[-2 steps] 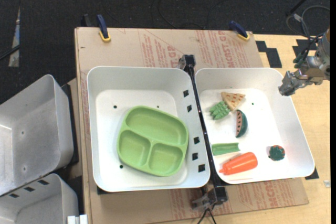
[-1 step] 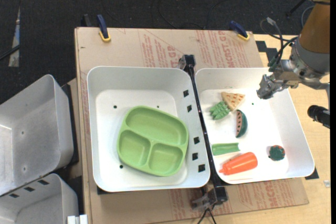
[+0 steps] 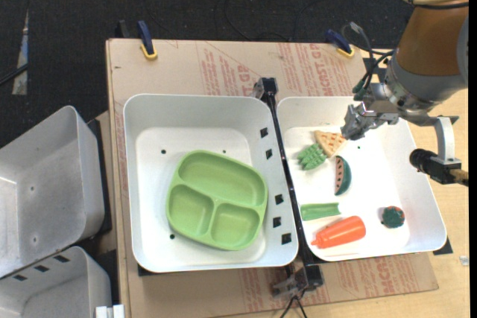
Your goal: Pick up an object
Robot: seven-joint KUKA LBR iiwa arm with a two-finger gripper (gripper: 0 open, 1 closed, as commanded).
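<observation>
Camera view puts the claw point(image 3: 356, 123) low over the far part of the right bin point(image 3: 417, 160), hanging from the grey arm point(image 3: 428, 48) with its orange band; whether it is parted or closed I cannot tell, and no object can be seen gripped in it.

Just to its left and a little nearer the camera lies a tan pizza-slice toy point(image 3: 329, 141), close beside the tip (touching or not, I cannot say). Further left of that sits a green leafy toy point(image 3: 312, 156), and nearer the camera from the claw a watermelon slice point(image 3: 341, 176). Well nearer still lie a green pepper-like piece point(image 3: 319, 211), an orange carrot point(image 3: 340, 231) and a small dark round toy point(image 3: 393, 217).

Far to the claw's left, the left bin point(image 3: 141, 123) holds a green divided tray point(image 3: 217, 199).
</observation>
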